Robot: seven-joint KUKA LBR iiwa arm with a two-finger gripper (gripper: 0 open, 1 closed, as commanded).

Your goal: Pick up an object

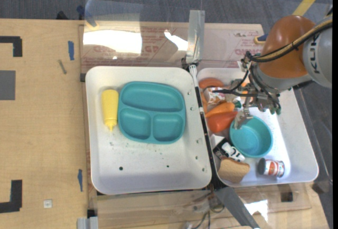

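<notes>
My pincer [242, 117] hangs over the right bin [301, 133], at the teal bowl's [252, 137] 11 o'clock rim; open or closed, I cannot tell. Step: approach. Orange object [219, 117] sits at the bowl's 9 o'clock. Next: settle on one target, descend squarely.

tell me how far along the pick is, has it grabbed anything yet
Done: the arm has reached into the right bin, and the gripper sits at the teal bowl's upper-left rim. In hand: nothing visibly held; the bowl rests on the bin floor among the other items. Left: closing on an object and lifting it clear.
</notes>
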